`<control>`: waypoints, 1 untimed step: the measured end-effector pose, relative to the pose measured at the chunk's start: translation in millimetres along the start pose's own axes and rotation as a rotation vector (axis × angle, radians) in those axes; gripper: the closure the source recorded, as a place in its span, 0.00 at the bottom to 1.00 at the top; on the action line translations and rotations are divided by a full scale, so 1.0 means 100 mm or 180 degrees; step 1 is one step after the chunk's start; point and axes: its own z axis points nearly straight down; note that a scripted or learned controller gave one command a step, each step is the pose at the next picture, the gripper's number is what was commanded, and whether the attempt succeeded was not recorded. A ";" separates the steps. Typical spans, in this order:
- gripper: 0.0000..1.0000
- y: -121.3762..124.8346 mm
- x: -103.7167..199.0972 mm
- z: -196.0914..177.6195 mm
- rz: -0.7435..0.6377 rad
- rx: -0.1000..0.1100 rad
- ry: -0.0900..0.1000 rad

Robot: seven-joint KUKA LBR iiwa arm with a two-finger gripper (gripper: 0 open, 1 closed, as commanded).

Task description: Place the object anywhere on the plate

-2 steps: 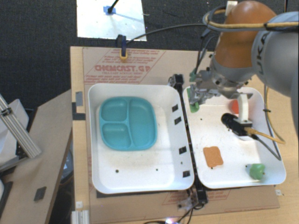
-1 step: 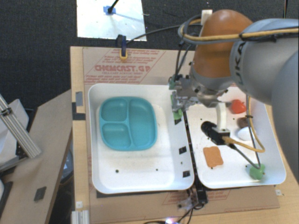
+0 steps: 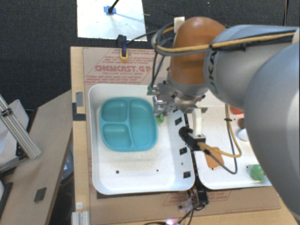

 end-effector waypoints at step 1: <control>1.00 0.07 0.56 -0.03 -0.0003 -0.0009 0.0005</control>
